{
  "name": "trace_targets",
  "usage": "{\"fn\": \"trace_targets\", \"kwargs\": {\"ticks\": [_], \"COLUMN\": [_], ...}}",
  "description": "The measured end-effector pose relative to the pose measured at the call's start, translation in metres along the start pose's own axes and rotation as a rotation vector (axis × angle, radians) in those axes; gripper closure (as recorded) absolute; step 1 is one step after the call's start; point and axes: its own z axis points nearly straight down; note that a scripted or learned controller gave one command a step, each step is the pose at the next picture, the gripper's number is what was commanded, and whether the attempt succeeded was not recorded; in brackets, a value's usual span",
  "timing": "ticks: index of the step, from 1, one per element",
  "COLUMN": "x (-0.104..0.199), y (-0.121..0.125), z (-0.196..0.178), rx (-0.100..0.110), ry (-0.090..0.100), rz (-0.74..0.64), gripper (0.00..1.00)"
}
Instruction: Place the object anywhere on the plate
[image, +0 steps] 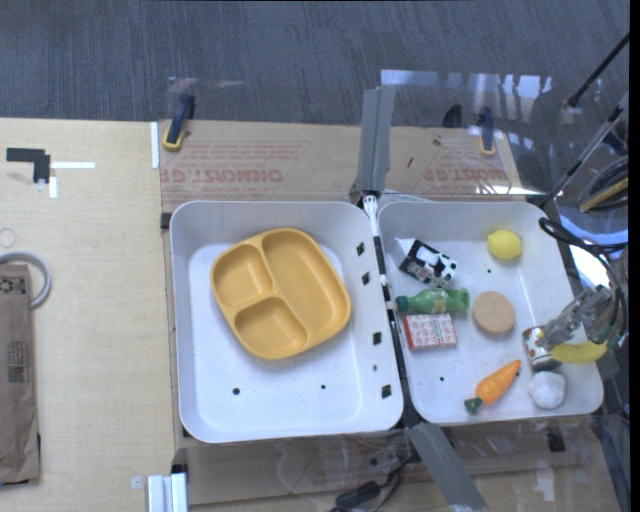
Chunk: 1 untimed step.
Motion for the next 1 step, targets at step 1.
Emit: {"fn": "trace_targets", "kwargs": {"ticks": [1], "x": [-0.0001], "y": [0.0000], "z": [-0.0001], "rx": [0.000], "ry": [0.000], "rz": [0.000], "gripper": [0.00]}}
